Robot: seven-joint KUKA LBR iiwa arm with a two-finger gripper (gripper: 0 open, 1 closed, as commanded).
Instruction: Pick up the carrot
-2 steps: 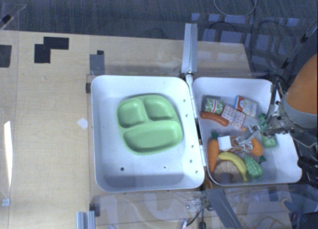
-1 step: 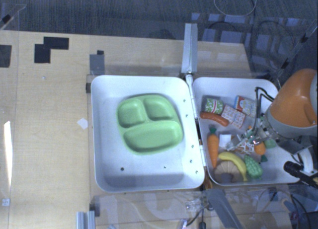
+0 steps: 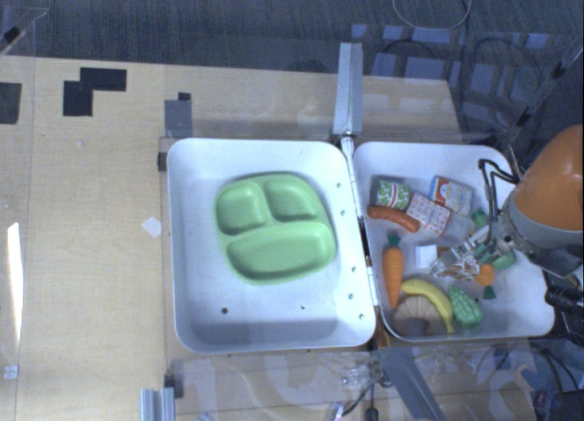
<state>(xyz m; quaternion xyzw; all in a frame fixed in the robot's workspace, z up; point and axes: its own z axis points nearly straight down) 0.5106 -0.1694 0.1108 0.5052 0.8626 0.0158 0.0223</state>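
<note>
Orange toy carrot (image 3: 393, 269), judged light, rigid and slightly slick, lies lengthwise in the right bin (image 3: 538, 319); grasp mid-body; claw (image 3: 467, 260) state cannot be told.

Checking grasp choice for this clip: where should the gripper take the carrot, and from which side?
Probably mid-body, from above. The carrot lies flat near the right bin's left wall, green top toward the sausage, tip by the banana. Fingers should close across its narrow width.
</note>
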